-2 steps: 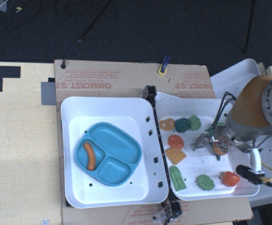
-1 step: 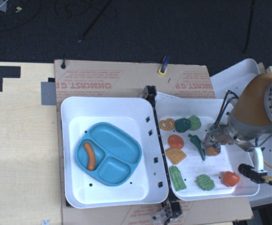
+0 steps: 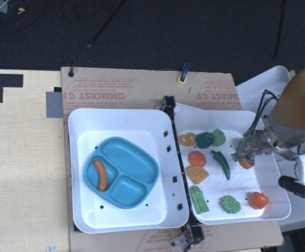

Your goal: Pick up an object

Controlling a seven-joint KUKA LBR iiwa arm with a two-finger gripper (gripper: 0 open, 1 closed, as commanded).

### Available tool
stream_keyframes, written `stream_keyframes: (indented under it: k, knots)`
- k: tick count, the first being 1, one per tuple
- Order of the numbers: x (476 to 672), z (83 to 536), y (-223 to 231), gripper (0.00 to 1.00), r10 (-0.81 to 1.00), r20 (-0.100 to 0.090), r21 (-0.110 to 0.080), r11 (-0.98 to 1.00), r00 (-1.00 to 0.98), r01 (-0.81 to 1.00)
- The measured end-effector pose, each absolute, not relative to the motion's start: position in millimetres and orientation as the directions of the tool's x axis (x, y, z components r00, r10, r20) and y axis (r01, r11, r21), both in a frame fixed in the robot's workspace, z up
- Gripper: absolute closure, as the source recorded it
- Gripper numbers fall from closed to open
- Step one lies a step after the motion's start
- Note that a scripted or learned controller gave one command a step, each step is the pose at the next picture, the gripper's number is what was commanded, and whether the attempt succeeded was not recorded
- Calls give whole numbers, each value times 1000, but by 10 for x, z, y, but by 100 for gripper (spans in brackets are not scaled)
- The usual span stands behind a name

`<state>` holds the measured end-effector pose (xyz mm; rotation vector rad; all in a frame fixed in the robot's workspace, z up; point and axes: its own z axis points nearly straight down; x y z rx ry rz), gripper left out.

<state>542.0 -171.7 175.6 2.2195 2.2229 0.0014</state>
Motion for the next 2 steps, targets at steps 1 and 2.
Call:
stream_keyframes:
  k: [1,2]
  knots:
    - [5429,2285,-1725,100,1000,-1,3,0,0,1000]
    - [5468,2274,-1261,100,1000,2,-3,3,-3,1000]
